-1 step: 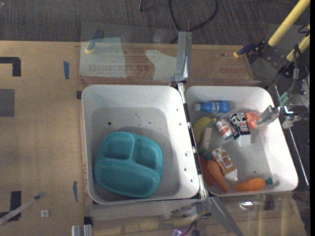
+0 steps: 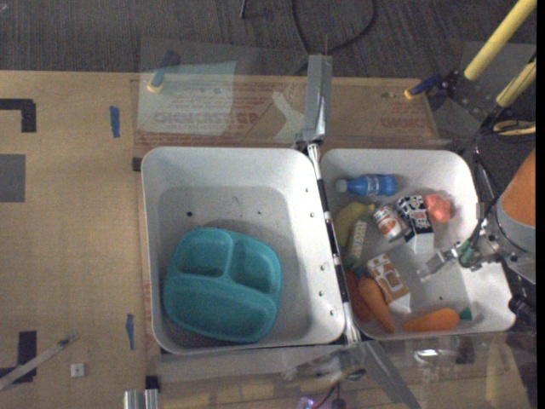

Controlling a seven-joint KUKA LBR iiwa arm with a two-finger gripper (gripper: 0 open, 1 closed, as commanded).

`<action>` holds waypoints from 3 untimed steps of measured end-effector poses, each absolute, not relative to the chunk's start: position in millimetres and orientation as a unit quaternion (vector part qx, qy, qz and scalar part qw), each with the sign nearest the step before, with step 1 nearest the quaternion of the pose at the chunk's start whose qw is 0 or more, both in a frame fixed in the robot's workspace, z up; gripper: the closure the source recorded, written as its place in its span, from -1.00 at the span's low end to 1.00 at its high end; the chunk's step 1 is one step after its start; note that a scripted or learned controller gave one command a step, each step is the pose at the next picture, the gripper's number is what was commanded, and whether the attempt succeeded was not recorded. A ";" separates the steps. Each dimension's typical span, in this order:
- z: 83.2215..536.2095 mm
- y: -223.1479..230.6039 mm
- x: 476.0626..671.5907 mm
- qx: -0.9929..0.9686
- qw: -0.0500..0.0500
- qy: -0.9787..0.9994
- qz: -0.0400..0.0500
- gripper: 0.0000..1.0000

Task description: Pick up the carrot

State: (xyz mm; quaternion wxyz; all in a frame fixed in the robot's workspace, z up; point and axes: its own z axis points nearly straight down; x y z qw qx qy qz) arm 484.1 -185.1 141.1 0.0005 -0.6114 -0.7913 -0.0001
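An orange carrot [image 2: 433, 319] with a green stub at its right end lies along the front wall of the right bin [image 2: 488, 300]. A second orange, carrot-shaped piece [image 2: 375, 303] lies at a slant near that bin's front left corner, beside a small carton [image 2: 387, 277]. My gripper [image 2: 444, 260] hangs over the right bin's right half, reaching in from the right. It sits above and slightly right of the green-tipped carrot, and apart from it. Nothing shows held in it.
The right bin also holds a blue bottle [image 2: 370, 184], a yellow piece [image 2: 350, 220], a small can [image 2: 387, 222], a black-and-white carton [image 2: 415, 212] and a pink item [image 2: 438, 207]. A teal divided plate [image 2: 223, 285] lies in the left bin [image 2: 170, 177].
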 end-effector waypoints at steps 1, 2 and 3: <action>120.8 -130.4 503.0 -0.502 -0.010 -0.865 0.001 -1.00; 88.7 -198.2 482.4 -0.379 -0.003 -0.925 -0.002 -1.00; 88.3 -211.4 565.6 -0.366 -0.005 -0.930 -0.001 -1.00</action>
